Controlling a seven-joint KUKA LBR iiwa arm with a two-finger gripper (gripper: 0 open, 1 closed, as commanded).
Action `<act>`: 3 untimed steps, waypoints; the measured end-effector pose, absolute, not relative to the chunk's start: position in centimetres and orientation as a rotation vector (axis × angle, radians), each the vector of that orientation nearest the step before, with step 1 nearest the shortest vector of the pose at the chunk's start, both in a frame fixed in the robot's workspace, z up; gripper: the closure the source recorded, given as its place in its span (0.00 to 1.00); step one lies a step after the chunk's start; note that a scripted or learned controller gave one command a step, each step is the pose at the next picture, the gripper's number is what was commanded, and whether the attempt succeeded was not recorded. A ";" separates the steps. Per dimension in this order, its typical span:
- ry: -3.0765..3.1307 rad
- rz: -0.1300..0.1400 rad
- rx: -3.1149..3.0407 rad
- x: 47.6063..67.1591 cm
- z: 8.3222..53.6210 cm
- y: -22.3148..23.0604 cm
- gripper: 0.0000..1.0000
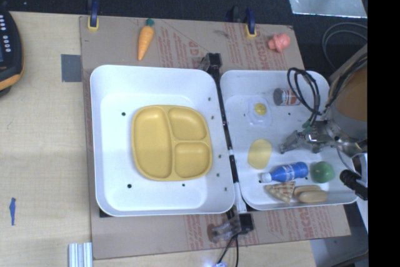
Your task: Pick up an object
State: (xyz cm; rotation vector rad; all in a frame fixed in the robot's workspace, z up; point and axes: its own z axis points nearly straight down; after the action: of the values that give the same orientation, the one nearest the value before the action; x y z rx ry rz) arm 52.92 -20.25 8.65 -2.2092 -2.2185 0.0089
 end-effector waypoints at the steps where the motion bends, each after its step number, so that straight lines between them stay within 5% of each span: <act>1: -2.232 -0.003 -2.216 59.2 9.3 -19.8 0.00; 2: -2.233 -0.002 -2.218 66.0 10.7 -21.2 0.00; 3: -2.227 0.003 -2.211 65.6 11.4 -17.7 0.00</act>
State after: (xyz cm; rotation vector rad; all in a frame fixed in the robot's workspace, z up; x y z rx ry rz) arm 65.64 -17.72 11.41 -2.2112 -2.2266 0.0033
